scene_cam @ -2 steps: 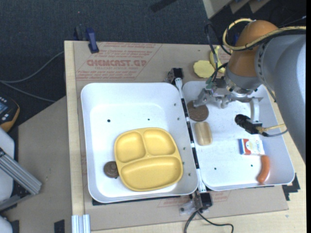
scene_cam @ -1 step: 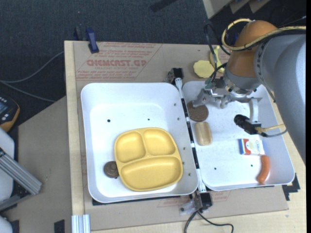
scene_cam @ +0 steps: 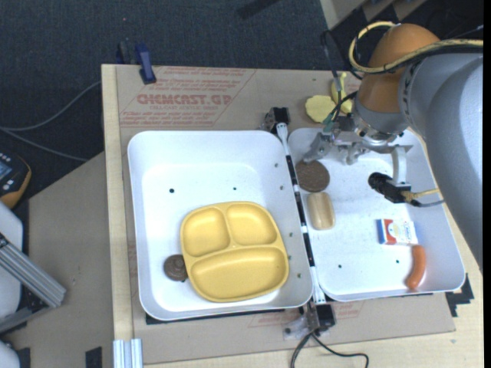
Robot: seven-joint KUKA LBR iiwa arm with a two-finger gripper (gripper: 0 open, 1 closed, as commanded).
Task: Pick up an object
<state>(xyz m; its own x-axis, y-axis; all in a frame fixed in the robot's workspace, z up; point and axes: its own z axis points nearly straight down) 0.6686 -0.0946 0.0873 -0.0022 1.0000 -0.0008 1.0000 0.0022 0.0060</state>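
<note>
A: In the right bin [scene_cam: 368,284], at its far end, where does the gripper [scene_cam: 334,150] stand?

B: It hangs over the far left corner of that bin. The grey arm [scene_cam: 453,113] enters from the right of the view and covers the far right corner

A: State of the gripper: spread or pressed together?

B: Cannot tell; the angle does not show it. Nothing is seen held in it

A: Which object lies closest to it?

B: A brown disc [scene_cam: 312,176]. It lies flat on the bin floor, just in front of the gripper and close to the wall shared with the left bin [scene_cam: 199,167]

A: List the other contents of the right bin

B: A tan bread roll [scene_cam: 320,210] lies just in front of the disc, along the same wall. A small white carton [scene_cam: 397,231] with blue and red print lies toward the right side, well apart from the roll. An orange sausage [scene_cam: 416,268] lies near the front right corner, just in front of the carton

A: Contents of the left bin?

B: A yellow divided plate [scene_cam: 232,250] sits toward the front, with three compartments. A small brown round piece [scene_cam: 176,267] touches its left edge

A: Anything outside the bins?

B: A yellow lump [scene_cam: 318,107] rests on the bench [scene_cam: 192,98] behind the right bin, and a blue clip [scene_cam: 144,62] sits at the far left edge of the bench
</note>
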